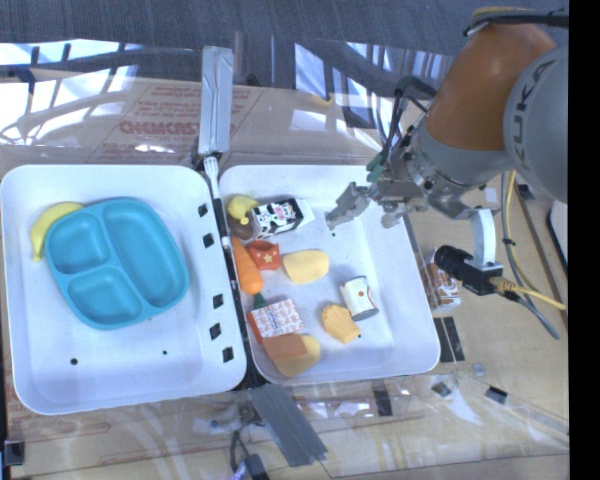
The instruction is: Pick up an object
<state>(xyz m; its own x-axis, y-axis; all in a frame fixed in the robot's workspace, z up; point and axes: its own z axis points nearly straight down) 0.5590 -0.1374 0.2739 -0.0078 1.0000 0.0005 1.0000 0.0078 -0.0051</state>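
1. Two white bins sit side by side on the worktop [100, 128]; the hand [365, 203] hangs over the right bin's [405, 343] upper edge, fingers apart, gripping nothing.
2. Below it lie a yellow lemon-shaped piece [306, 265], a small white carton [359, 297], a black-and-white carton [278, 215] and an orange carrot [247, 268].
3. Left bin [40, 368]: a blue divided plate [115, 260] with a banana [46, 225] at its edge.

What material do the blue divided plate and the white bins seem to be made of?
The blue plate looks like moulded plastic, matte: one even colour, rounded compartment walls, soft highlights. The white bins also look like thin plastic, smooth and slightly glossy, with rounded corners and bright reflections; their exact material is uncertain.
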